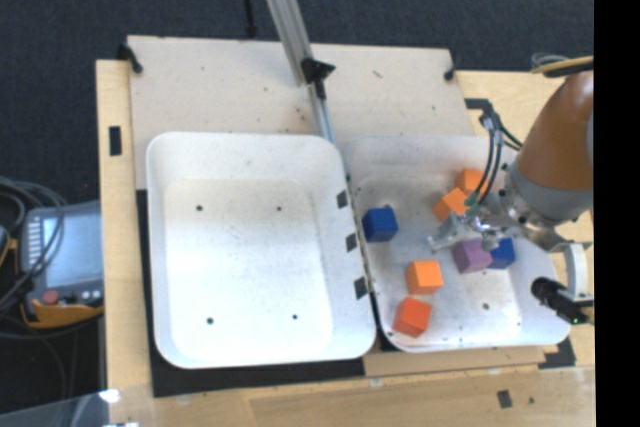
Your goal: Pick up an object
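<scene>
- Purple block (470,257): likely target, in the right bin (400,175), directly under the gripper (468,233); finger opening cannot be told, and no grasp is evident.
- Blue cube (379,223), orange cubes (425,276): loose left of the purple block, spaced for access.

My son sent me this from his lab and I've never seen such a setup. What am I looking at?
It is one picture, taken by a fixed camera above a bench, looking down at a slant. The grey and orange shape at the right is a robot arm. Its grasping tool is low in the right bin, one of two shallow white bins; the other is the left bin. In the right bin lie small blocks: a blue one, several orange ones, and a purple one just beside the tool. Whether the tool grips anything is not clear from here.
</scene>
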Tool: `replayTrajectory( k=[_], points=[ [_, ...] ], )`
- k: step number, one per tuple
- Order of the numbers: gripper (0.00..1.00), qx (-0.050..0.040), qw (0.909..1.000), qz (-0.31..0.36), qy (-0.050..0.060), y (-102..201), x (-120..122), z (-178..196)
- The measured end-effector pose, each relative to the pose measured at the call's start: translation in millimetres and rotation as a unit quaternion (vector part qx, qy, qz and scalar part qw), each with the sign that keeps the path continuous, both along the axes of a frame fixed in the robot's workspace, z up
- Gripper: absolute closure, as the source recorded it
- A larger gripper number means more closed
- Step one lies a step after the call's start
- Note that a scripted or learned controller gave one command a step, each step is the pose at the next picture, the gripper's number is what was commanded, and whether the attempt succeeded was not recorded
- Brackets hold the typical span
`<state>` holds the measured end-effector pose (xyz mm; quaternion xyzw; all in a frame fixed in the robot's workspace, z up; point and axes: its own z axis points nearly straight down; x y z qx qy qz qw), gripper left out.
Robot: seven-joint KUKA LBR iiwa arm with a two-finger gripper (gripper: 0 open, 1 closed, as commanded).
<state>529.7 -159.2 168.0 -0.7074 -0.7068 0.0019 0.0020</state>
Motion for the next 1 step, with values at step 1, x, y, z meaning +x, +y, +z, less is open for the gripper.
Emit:
replayTrajectory(
  k=[1],
  points=[
    [0.00, -0.0036, 0.9999, 0.001, -0.011, -5.6, 2.0, -39.1]
  ],
)
